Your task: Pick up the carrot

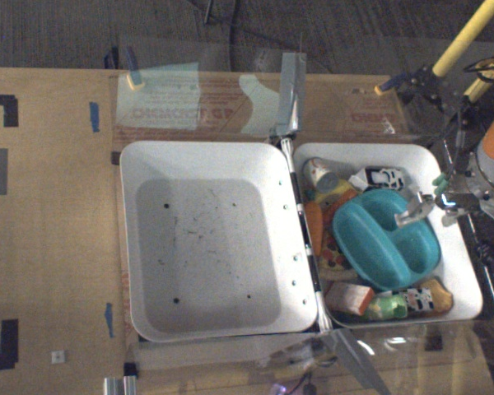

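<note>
Clutter crowds the right bin [469, 299], where the carrot [314, 223] lies wedged along the left wall beside a teal bowl [379, 249]. The pincer [418, 211] hovers over that bowl; whether it is spread cannot be told. A descent here would likely strike the bowl instead.

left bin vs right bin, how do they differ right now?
The left bin shows a bare, speckled floor; the right bin is crowded, with a teal dish over most of its middle. The gripper sits above the right bin, not the left bin. Both are shallow, white and side by side.
</note>
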